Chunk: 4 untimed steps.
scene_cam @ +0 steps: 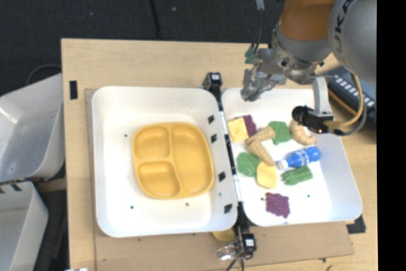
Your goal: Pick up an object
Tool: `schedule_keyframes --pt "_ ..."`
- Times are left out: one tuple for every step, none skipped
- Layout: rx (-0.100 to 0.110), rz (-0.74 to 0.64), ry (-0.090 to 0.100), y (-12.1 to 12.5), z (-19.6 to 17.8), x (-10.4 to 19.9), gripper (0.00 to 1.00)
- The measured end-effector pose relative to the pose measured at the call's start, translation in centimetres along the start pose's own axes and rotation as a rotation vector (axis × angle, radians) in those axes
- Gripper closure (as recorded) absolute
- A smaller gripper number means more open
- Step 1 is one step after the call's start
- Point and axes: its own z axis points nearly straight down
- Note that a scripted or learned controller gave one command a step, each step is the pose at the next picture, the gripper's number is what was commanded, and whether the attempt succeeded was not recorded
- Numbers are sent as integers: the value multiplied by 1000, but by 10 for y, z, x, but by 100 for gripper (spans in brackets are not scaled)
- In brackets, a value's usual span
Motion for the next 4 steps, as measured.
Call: schedule_keyframes --pt "3 3 -2 -22 -15 103 100" --pt "15 7 -6 -40 76 171 100" --pt "-5 12 -4 -72 -43 153 100" --pt "-12 13 -3 -118 -187 128 100"
